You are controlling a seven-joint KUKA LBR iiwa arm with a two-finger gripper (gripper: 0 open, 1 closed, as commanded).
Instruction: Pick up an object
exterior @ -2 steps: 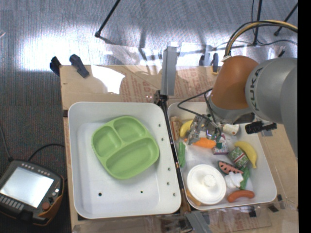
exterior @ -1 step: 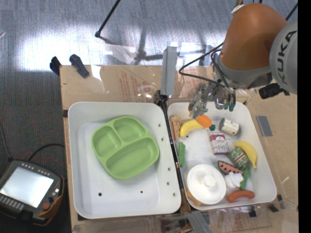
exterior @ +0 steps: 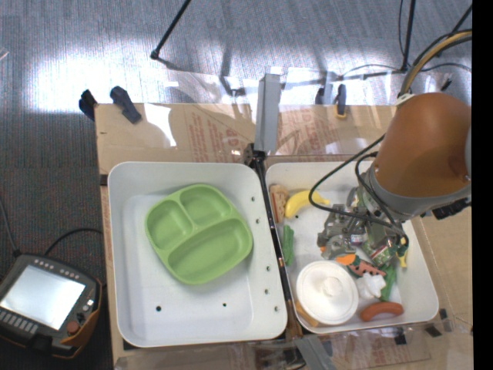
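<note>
My gripper (exterior: 348,240) hangs low in the right bin (exterior: 422,282), below the orange wrist band, over a heap of small toy foods. Beside it lie a banana (exterior: 297,202) at the bin's upper left, a green bean-like piece (exterior: 288,245) along the left wall, a white lidded bowl (exterior: 327,290) at the front, an orange carrot piece (exterior: 362,267), a green strip (exterior: 389,280) and a red sausage (exterior: 381,311) at the front right. The wrist and cables hide what lies directly under the gripper.
The left bin (exterior: 131,299) holds a light green divided plate (exterior: 200,233). A metal post (exterior: 267,114) stands behind the seam between the bins. A teach pendant (exterior: 46,299) lies on the floor at lower left. Black clamps (exterior: 123,102) sit on the bench's far left corner.
</note>
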